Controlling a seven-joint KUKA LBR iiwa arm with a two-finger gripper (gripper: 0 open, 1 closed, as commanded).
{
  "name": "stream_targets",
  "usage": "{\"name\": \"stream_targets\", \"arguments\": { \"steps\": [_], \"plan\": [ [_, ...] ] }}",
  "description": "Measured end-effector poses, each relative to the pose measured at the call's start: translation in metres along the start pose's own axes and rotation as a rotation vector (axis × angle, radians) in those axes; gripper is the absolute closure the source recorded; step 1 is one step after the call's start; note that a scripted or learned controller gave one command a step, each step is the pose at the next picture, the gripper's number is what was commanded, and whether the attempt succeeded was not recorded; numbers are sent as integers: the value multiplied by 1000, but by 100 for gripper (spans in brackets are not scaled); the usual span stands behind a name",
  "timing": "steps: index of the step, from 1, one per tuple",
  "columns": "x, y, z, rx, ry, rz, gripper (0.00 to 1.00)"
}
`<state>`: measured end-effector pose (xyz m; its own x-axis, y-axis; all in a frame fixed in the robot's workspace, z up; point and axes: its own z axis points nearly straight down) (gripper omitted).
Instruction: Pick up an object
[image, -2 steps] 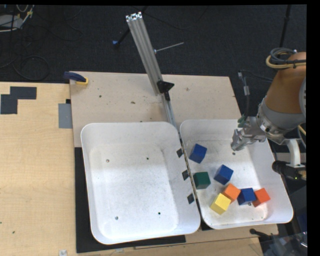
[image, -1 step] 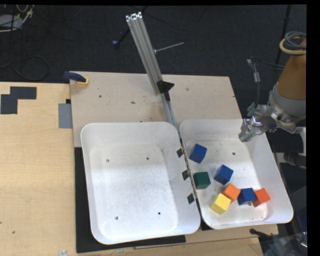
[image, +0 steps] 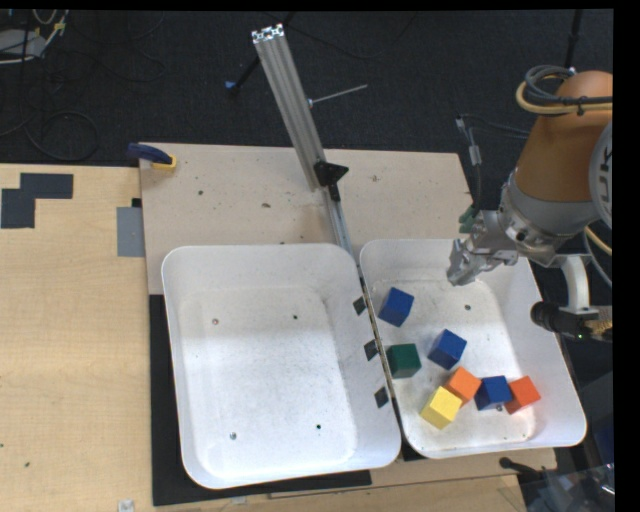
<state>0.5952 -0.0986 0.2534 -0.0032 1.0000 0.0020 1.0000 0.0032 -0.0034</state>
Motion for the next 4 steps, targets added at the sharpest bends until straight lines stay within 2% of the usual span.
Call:
{"name": "stream_targets", "arguments": {
  "steps": [1,3,4],
  "plan": [
    [44,13,0,-2,0,0,100],
    [149,9,13,2,-1,0,100],
    [192,15,18,0,-1,0,100]
  ]
}}
